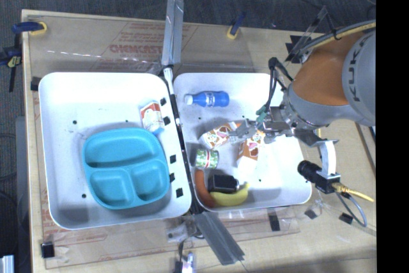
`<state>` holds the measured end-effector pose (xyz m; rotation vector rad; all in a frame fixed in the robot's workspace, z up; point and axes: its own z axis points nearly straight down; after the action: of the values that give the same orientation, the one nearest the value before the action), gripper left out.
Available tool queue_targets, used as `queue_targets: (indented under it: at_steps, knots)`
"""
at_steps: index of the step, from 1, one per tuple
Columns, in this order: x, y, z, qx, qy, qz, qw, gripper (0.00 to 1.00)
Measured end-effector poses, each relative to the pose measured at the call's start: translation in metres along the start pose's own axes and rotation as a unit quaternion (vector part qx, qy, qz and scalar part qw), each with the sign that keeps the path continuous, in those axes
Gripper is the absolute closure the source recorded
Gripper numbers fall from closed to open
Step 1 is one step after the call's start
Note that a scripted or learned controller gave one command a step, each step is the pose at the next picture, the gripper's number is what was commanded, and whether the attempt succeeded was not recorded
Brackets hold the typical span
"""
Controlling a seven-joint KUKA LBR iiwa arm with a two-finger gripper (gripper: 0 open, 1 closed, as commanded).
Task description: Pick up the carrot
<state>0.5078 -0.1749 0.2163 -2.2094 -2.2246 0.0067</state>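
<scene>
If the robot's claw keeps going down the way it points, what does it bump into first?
Probably the snack packet right under the gripper, though depth is hard to judge. The carrot lies further off, at the bin's near-left corner.

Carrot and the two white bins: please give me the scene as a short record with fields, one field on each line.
carrot: orange carrot, at the near left edge of the right white bin, partly under a black object
beside carrot: yellow banana, small green can
far end of right bin: blue plastic bottle, lying on its side
gripper: gripper above the printed snack packets, apart from the carrot
left white bin: blue compartment tray, small red and white carton
</scene>
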Motion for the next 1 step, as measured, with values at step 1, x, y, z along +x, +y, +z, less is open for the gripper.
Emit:
queue_targets:
  at_steps: [1]
  knots:
    - [-0.0354, 0.0556, 0.0408, -0.001, 0.0, -0.02, 0.9998, 0.0]
